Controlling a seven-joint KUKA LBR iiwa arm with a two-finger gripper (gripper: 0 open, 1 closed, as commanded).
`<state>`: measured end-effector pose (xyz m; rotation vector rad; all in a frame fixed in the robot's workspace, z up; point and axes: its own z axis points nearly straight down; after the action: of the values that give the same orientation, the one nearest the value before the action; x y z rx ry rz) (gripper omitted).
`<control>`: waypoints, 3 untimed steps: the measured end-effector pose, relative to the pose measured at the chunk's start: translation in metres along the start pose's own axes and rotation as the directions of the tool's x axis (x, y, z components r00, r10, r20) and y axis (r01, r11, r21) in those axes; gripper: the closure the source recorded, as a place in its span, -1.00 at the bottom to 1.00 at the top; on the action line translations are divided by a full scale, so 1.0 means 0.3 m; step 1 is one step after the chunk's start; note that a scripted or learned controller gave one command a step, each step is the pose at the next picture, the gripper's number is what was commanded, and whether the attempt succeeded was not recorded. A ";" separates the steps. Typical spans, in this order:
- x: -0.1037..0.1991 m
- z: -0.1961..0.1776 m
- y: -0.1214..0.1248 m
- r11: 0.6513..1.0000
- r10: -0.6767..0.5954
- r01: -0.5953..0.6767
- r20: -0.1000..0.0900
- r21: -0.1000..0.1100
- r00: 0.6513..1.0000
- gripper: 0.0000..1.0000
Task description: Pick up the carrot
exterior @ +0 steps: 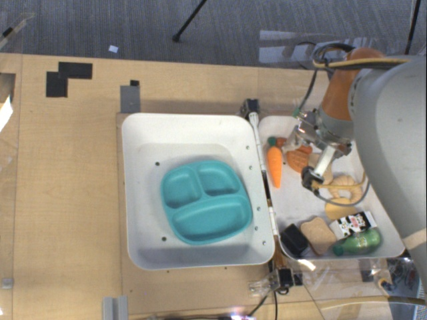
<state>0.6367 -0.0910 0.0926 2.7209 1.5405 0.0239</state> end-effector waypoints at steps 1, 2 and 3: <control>-0.036 -0.003 -0.085 0.988 0.156 -0.156 0.000 0.001 0.988 -1.00; -0.046 -0.003 -0.101 0.953 0.303 -0.303 0.000 0.001 0.953 -1.00; 0.007 -0.332 -0.391 0.947 0.320 -0.320 0.002 0.016 0.947 -1.00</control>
<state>0.5352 -0.0283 0.1897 2.9505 1.0853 0.0153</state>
